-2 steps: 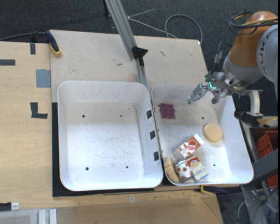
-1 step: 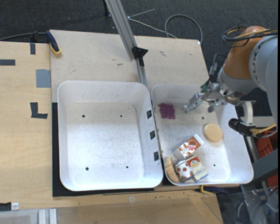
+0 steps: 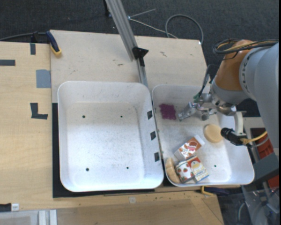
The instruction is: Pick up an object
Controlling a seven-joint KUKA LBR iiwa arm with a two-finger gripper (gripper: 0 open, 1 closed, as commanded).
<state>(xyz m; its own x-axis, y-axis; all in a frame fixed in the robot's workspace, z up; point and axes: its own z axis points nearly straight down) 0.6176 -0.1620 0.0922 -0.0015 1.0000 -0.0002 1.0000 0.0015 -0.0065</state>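
Observation:
My gripper [image 3: 185, 112] hangs over the upper middle of the right bin [image 3: 234, 175], reaching in from the right. A small purple object [image 3: 167, 111] lies just left of it, apart from it. A round tan disc [image 3: 213, 133] rests lower right of the gripper. Two red-and-white packets [image 3: 188, 148] [image 3: 193, 168] lie near the bin's front, with a tan bread-like piece [image 3: 171, 170] at the front left corner. Nothing shows in the gripper's grasp.
The left bin [image 3: 65, 125] stands beside the right one, sharing a raised rim. A slanted metal pole [image 3: 126, 29] crosses the back of the bench. The grey arm with its orange band [image 3: 229, 71] fills the right side.

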